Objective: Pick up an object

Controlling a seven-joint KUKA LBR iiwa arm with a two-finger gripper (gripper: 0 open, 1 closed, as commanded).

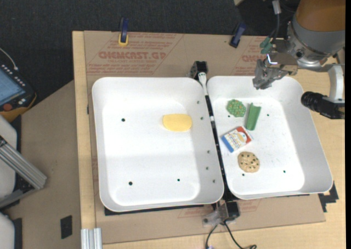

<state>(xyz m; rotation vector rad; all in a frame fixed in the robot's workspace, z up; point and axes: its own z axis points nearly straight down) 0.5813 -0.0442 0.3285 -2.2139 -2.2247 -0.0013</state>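
Yellow oval piece (176, 123) sat alone in the left bin (109, 149). On my feed the right bin (307, 154) held four items: green round piece (236, 108), green block (253, 116) just beside it, a red-white-blue packet (236, 139) below those, cookie (248, 162) nearest the front. Gripper (267, 78) hung over the right bin's back edge, apart from all of them, nothing between its fingers. Couldn't tell from this angle how wide they stood.
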